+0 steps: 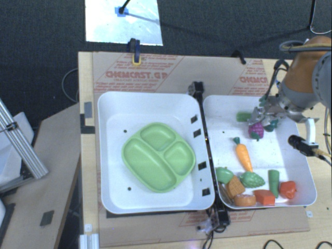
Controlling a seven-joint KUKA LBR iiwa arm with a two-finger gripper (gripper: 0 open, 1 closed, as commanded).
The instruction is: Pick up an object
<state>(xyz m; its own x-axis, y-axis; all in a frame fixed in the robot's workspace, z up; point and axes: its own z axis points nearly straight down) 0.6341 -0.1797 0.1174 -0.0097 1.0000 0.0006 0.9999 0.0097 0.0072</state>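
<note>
A: Purple is what stands out, a small rounded purple toy (256,131) in the far part of the right bin (303,154). Is that the thing being picked?

B: I'd judge so. The jaws (263,117) hang right at it, at the end of the grey arm (306,82) that comes in from the right. The toy sits just at their tips, and I cannot tell whether they are spread or pressed together, or whether the toy is between them at all.

A: So which step is this?

B: The grasp itself, I think: down at the object, not lifted. The next move calls for a firm close around the toy's round body, then a straight rise clear of the bin wall.

A: Will it hold?

B: Smooth, hard-looking plastic and a bulbous shape, so it could squirt out sideways. That is a guess from its look.

A: What else is near?

B: A small green piece (243,116) just beside the purple one. Nearer the middle lies an orange carrot (244,157), long and tapered with a green top. Along the near edge is a huddle of toy food: a leafy green lump (252,179), a green cylinder (273,179), a red round piece (288,189) and orange-brown chunks (238,190).

A: And the left bin (111,139)?

B: It holds a pale green divided plate (158,157), matte, with three shallow compartments. Both bins are glossy white, resting on brown printed cardboard (150,74) over the tabletop.
</note>
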